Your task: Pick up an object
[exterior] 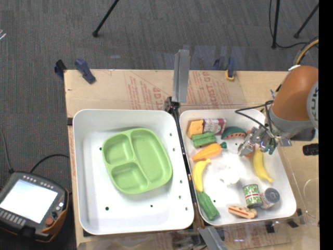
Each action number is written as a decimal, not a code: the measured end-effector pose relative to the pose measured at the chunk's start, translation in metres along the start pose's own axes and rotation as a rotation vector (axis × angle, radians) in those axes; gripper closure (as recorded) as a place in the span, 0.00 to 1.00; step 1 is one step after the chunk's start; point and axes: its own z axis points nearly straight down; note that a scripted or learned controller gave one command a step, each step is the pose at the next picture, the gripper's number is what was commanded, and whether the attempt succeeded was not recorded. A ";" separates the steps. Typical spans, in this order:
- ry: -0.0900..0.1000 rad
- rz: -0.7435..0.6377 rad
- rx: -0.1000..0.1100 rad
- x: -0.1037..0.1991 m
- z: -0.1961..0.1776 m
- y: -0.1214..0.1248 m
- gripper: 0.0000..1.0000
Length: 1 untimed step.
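Hovering low over the right bin, the gripper is sitting at the upper end of a yellow banana, which is lying near the bin's right wall, roughly lengthwise. Whether the claw is spread or pressed together cannot be told here; the tip is a blur of metal and cable, and nothing is visibly pinched.

Judging the banana as the likeliest target: it is looking like a light, rigid plastic toy, smooth and probably slippery, curved, so a pinch across the thick middle is likely holding better than one at the tapering end.

Neighbours crowding the bin: a watermelon slice just left of the gripper, an orange carrot, a green vegetable piece, a cheese wedge and a small bottle along the top. A second banana and a cucumber are lying on the left side; a small can, a grey lid-like piece and a hot dog are sitting below the target's lower end, near but apart. The watermelon slice is the closest obstruction.

The left bin is holding a green divided plate.
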 end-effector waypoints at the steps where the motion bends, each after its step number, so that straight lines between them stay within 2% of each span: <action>1: 0.006 -0.003 0.001 0.110 0.001 -0.007 1.00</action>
